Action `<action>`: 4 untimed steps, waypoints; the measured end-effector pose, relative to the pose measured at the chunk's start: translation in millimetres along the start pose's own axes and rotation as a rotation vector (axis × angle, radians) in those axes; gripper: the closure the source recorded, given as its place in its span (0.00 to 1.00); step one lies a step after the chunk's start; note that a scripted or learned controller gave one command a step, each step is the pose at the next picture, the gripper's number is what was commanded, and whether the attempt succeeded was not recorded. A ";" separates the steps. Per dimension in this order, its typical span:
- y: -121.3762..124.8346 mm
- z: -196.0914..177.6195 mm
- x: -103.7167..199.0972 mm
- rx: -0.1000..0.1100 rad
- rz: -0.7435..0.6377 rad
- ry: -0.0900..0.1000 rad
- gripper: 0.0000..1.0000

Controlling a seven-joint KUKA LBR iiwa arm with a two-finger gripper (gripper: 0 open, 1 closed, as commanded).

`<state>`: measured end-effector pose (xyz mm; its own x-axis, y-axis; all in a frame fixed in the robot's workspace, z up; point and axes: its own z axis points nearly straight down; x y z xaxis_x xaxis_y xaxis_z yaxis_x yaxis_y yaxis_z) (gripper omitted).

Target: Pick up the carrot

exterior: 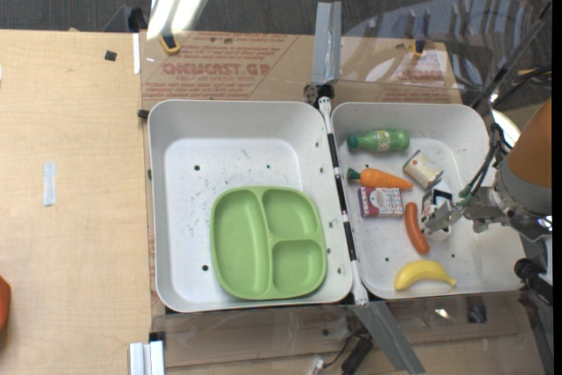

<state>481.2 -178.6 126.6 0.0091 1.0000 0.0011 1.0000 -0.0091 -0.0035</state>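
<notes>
Carrot (385, 178) in right bin (474, 263), centre-right of frame, touching red box (380, 202). Jaws (436, 215) beside sausage (415, 228), state unreadable. Risk: descent here grabs sausage or cream carton (422, 169) instead; crowding blocks clean grasp.

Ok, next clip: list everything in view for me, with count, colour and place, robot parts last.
carrot: 1, orange with green top, right bin, left of centre
bottle: 1, green, right bin, far side
carton: 1, dark red and white, right bin, just below the carrot
small box: 1, white-grey, right bin, right of the carrot
sausage: 1, red-orange, right bin, beside the gripper
banana: 1, yellow, right bin, near edge
divided plate: 1, light green, left bin
bins: 2, white, side by side
gripper: 1, dark, low over right bin
</notes>
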 end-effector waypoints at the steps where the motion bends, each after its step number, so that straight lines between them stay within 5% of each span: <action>1: 145.1 -65.4 103.6 -0.003 -0.185 -0.002 0.00; 2: 99.1 29.7 58.6 -0.011 -0.284 -0.005 0.00; 3: 151.8 34.8 76.3 -0.002 -0.268 -0.002 0.00; 4: 151.8 25.9 75.4 -0.002 -0.270 -0.004 1.00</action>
<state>633.7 -104.5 100.3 -0.2577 0.9662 -0.0020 0.9662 0.2577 -0.0015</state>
